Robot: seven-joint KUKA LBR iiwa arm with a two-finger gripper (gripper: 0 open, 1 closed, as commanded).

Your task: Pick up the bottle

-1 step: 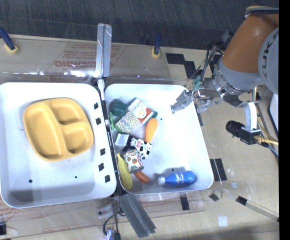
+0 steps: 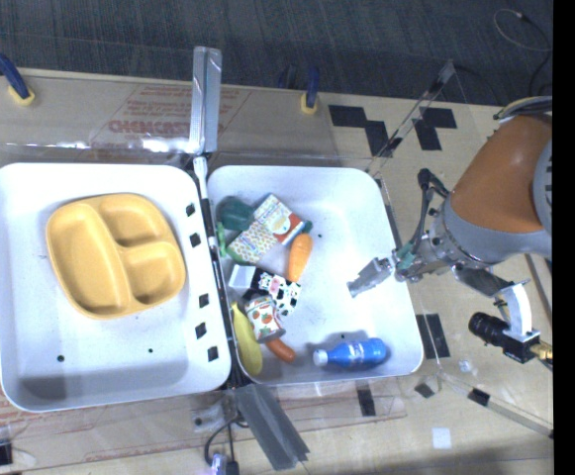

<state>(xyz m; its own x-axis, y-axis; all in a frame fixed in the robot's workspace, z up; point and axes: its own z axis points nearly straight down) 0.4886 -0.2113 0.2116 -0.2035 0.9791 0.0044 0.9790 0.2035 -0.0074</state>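
One blue bottle (image 2: 352, 353) lies at the lower right of the right bin (image 2: 391, 206), while the gripper (image 2: 368, 278) hovers above it, its grip state unreadable.

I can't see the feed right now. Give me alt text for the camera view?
A blue plastic bottle with a white cap lies on its side at the right white bin's near edge, the arm's hand hovering above it. The left white bin holds a yellow divided plate.
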